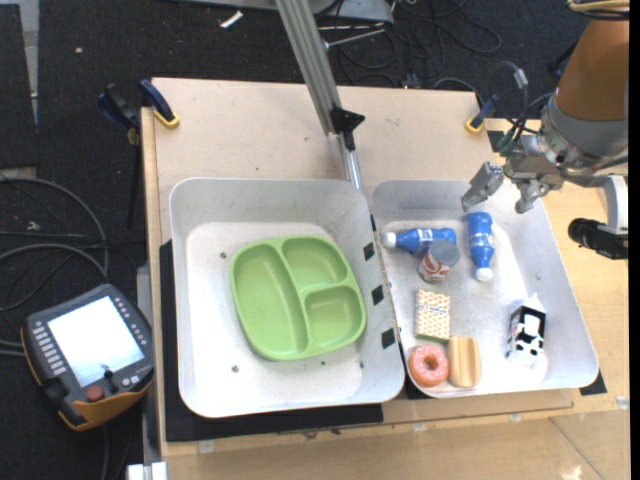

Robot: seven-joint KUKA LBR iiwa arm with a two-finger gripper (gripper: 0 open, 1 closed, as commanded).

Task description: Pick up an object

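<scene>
Surface [260, 128]: a pale wooden board carried two shallow white bins side by side, so everything stayed corralled within the arm's reach.
Left bin [200, 208]: it held a green divided plate [297, 296] lying flat, well apart from the arm.
Right bin [560, 298]: it held the loose pickable things, spread thinly enough that most could be approached singly.
Claw [503, 190]: it hung over the far edge of the right bin with its two fingers spread wide and nothing between them.
Nearest target: an upright-lying blue bottle [481, 244] lay just below and near the claw; by my judgement the likeliest pick.
Neighbours: a second blue bottle [420, 237] and a small brown cup [438, 261] lay beside it, crowding its left side.
Farther items: a patterned packet [433, 313], a pink donut [429, 365], a tan bun [463, 360] and a black-and-white cow toy [526, 334] lay toward the near edge, well apart from the claw.
</scene>
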